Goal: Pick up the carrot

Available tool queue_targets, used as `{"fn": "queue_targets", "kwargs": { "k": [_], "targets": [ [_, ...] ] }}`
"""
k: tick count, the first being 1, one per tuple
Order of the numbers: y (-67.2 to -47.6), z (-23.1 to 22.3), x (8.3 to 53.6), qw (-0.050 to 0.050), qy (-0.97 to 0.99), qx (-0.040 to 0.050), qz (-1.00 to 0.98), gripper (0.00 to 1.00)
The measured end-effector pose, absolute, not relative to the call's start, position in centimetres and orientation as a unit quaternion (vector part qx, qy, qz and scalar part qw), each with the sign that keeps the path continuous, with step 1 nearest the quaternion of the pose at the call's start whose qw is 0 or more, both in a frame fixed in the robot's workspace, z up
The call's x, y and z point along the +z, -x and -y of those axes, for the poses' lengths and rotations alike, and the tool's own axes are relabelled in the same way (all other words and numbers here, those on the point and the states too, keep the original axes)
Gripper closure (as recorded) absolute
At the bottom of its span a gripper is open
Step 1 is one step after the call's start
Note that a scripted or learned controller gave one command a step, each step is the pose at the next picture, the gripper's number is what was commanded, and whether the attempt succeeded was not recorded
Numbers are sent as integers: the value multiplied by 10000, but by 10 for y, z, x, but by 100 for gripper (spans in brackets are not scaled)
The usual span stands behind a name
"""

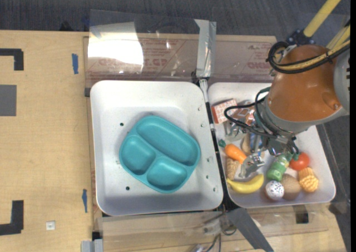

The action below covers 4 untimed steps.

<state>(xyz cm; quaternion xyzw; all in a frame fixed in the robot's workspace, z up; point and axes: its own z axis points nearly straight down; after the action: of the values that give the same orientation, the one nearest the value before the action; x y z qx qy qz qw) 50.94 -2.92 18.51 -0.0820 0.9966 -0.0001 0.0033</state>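
Note:
The carrot (235,152) is a small orange piece with a green tip, lying in the right bin (325,151) near its left wall. My gripper (255,157) hangs below the orange band of the arm, low in the right bin. It stands just to the right of the carrot, close beside it, over the yellow banana (245,184). Nothing shows as held by the gripper, and the carrot rests on the bin floor.
Crowded around the gripper are a green bottle (276,168), a red tomato (300,161), a white ball (273,190), an orange ridged piece (308,179) and a red-and-white packet (225,109). The left bin (105,112) holds a teal divided plate (160,153).

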Motion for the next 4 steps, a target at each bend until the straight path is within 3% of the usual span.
{"fn": "queue_targets", "kwargs": {
  "k": [2, 3, 4],
  "targets": [
    [-509, 29, 185, 33, 823, -1, -9966, 0],
    [-494, 10, 185, 16, 2296, 4, -9733, 0],
    [-494, 10, 185, 16, 2294, 5, -9733, 0]
  ]
}}
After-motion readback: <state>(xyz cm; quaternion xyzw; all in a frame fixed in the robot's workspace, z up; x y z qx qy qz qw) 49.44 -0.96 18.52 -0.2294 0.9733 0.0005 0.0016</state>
